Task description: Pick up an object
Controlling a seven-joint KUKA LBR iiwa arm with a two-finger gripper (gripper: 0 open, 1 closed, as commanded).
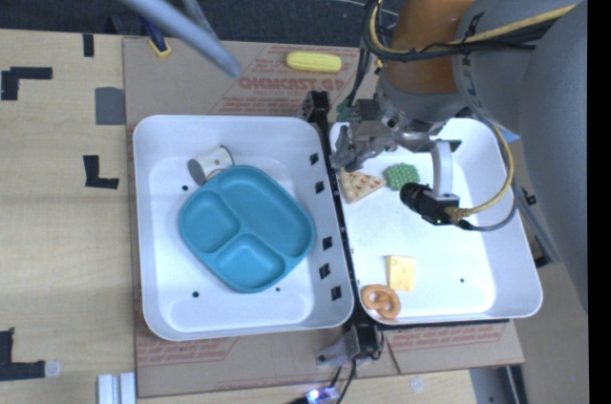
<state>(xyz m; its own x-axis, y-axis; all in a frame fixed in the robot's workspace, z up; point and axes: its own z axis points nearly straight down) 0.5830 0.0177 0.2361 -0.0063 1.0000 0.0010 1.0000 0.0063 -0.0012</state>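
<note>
Red lettering on the cardboard [277, 87] is too blurred to be read, and the gripper [358, 147] grip can't be told, half hidden over the cracker [360, 186]

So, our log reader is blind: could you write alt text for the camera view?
The arm's claw hangs over the right bin, above a cracker and beside a green piece, with a cheese slice and pretzel nearer. The left bin holds a blue divided plate.
</note>
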